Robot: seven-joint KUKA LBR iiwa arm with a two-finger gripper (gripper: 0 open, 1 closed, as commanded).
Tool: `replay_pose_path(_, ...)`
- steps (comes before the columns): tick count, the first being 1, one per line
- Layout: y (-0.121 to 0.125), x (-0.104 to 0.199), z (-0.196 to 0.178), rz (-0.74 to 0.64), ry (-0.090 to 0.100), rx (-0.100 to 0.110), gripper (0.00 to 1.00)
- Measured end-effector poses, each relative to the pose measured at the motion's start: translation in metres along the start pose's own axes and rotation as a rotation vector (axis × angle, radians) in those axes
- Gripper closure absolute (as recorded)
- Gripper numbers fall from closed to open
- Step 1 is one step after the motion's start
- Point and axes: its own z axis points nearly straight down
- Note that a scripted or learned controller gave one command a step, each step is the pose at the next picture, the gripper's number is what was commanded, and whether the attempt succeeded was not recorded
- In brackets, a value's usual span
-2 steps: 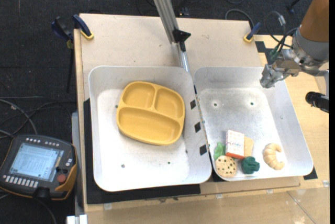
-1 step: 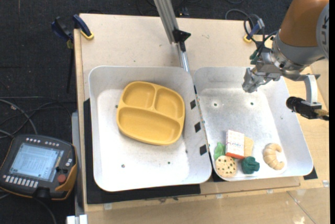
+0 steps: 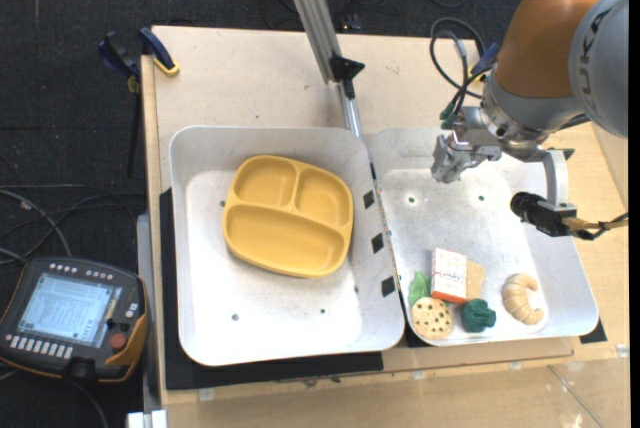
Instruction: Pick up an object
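Across the bench (image 3: 250, 76) we see 2 white bins (image 3: 270, 336); the gripper (image 3: 452, 159) hangs above the toy food (image 3: 470, 301), seemingly empty, its spread unreadable; picking remains.

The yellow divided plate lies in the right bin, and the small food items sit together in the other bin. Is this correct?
Not quite. The camera view shows the yellow divided plate in the left bin; the small food items sit together in the right bin, at its near edge.
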Motion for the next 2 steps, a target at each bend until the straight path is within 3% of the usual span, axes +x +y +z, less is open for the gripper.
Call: replay_pose_path(2,-0.049,0.095,0.009,0.001,0.000,0.003,1.00)
